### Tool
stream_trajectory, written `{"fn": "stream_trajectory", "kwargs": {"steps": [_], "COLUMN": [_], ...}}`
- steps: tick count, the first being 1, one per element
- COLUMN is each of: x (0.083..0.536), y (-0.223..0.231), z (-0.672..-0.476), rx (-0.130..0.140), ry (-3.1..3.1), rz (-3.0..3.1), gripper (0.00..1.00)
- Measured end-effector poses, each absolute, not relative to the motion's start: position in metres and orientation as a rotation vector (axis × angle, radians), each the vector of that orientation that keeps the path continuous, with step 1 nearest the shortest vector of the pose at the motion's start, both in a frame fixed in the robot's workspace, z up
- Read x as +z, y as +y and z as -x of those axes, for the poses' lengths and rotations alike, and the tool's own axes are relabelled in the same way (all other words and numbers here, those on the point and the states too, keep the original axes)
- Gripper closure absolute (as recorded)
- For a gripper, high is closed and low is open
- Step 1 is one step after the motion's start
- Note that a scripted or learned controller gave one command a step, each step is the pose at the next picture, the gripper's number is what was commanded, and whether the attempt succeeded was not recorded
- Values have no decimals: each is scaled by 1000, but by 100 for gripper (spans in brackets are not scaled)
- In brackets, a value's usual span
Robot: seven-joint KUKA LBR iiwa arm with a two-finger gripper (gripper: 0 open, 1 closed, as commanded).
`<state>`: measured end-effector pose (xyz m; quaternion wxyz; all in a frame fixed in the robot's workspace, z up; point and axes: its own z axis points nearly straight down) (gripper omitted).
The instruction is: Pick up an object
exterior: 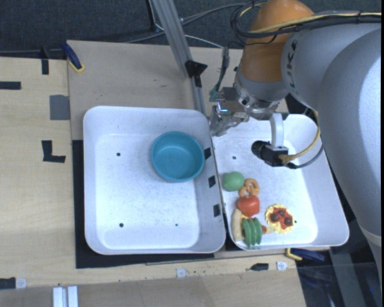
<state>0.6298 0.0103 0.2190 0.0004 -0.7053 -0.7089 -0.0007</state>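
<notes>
My gripper (223,124) hangs over the far left corner of the right bin (307,190), close to the wall between the two bins. Toy foods lie in a cluster at the near left of that bin. They are a green ball (233,181), a tan pretzel (250,187), a red tomato (248,204), a yellow banana (237,223), a green pepper (252,231) and a small pizza (280,217). All of them lie well nearer the camera than the gripper. A blue bowl (177,157) sits upright in the left bin (115,190).
A black fitting with a yellow cable (272,153) hangs from the wrist over the right bin's middle. A slanted metal pole (179,43) rises behind the bins. The bulky grey arm covers the right side of the bench.
</notes>
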Motion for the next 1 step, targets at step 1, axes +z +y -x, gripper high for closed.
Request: {"fn": "stream_trajectory", "kwargs": {"steps": [1], "x": [211], "y": [63], "z": [-636], "rx": [0], "ry": [-2226], "rz": [2215], "gripper": [100]}}
